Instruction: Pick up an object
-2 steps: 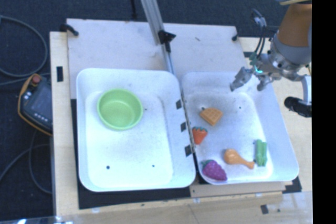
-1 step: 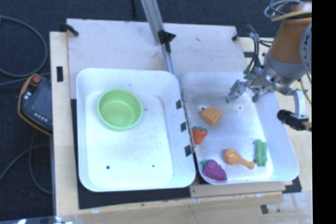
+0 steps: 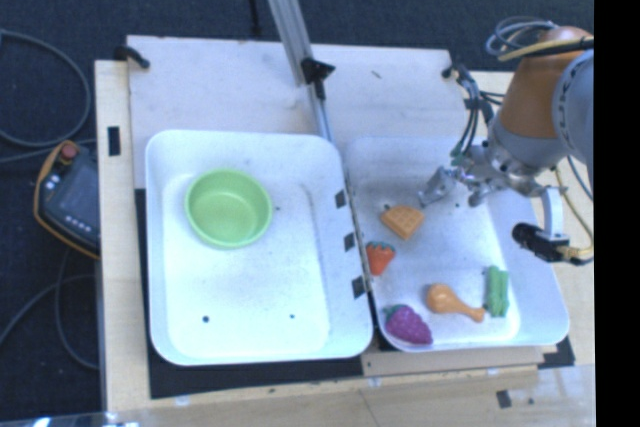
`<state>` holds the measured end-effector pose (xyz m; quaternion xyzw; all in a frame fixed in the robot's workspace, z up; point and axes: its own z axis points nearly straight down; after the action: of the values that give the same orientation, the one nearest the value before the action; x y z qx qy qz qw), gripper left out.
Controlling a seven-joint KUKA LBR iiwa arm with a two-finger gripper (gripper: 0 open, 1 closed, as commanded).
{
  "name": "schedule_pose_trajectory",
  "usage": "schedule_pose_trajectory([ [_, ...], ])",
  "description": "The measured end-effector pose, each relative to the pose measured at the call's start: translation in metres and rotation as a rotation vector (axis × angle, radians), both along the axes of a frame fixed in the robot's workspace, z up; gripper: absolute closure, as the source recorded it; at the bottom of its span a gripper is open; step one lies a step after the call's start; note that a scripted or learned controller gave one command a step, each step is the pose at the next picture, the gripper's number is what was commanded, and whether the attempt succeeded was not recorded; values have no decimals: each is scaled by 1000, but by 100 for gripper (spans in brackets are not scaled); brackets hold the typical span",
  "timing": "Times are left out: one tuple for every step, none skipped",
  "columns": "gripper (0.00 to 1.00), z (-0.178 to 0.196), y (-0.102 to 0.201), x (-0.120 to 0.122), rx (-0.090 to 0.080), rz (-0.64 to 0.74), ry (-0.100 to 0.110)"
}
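Observation:
My gripper hangs over the back half of the right bin, open, with nothing between its fingers. Just left and in front of it lies an orange waffle-like piece. A red strawberry-like toy rests near the bin's left wall. Along the front lie a purple grape bunch, an orange drumstick-shaped toy and a green stick-shaped toy.
The left bin holds a light green bowl at its back left. A slanted metal post rises behind the bins. Cables and a black fitting hang off the arm over the right bin's right edge.

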<state>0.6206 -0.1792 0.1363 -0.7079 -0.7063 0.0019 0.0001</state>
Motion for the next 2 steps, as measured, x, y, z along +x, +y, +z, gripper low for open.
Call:
schedule_pose_trajectory([
  [0, -32, -3, 3, -4, -2, -13],
  [100, -23, -3, 1, -2, -4, -8],
])
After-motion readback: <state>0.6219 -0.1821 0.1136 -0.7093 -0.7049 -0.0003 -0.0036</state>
